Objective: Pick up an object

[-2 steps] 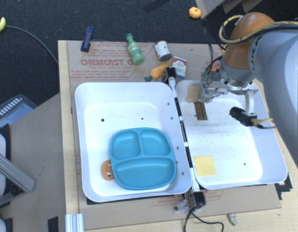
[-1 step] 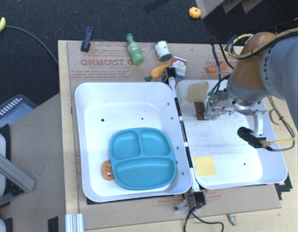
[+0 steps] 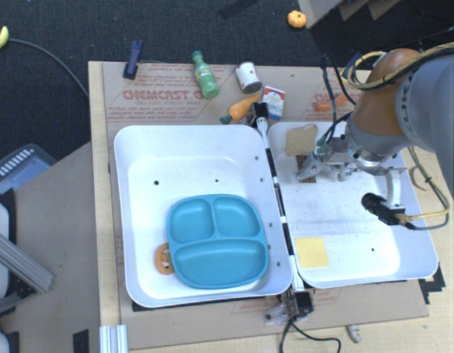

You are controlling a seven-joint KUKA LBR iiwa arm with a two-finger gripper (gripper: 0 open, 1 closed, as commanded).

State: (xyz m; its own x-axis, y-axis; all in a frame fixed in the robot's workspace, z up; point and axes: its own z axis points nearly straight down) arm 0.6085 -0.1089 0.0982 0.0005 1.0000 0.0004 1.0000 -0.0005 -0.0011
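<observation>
Grey and orange, my arm [image 3: 403, 101] reaches in from the right with its tool [image 3: 313, 166] low over the far-left part of the right bin [image 3: 403, 259]; I cannot tell from here whether the tool is apart or together. Just beside the tool, toward the bin's far-left corner, lies a tan, cardboard-like piece [image 3: 301, 139], close enough that it may be touching, though I cannot be sure. Nearer me in the same bin, a flat yellow square [image 3: 312, 252] lies well apart from the tool.

Across the divider, the left bin [image 3: 138, 153] holds a blue three-compartment plate [image 3: 216, 240], and a small brown pretzel-shaped item [image 3: 163, 259] pokes out at the plate's left edge.

Beyond the bins, on the table [image 3: 168, 90], sits a scatter of things: a green bottle [image 3: 205, 76] lying down, a dark blue clip-like object [image 3: 132, 59], a small white can [image 3: 248, 76], an orange carrot-shaped toy [image 3: 240, 109] and a small white carton [image 3: 274, 102] near the divider's far end. On the dark floor farther back rests a small orange object [image 3: 296, 19].
</observation>
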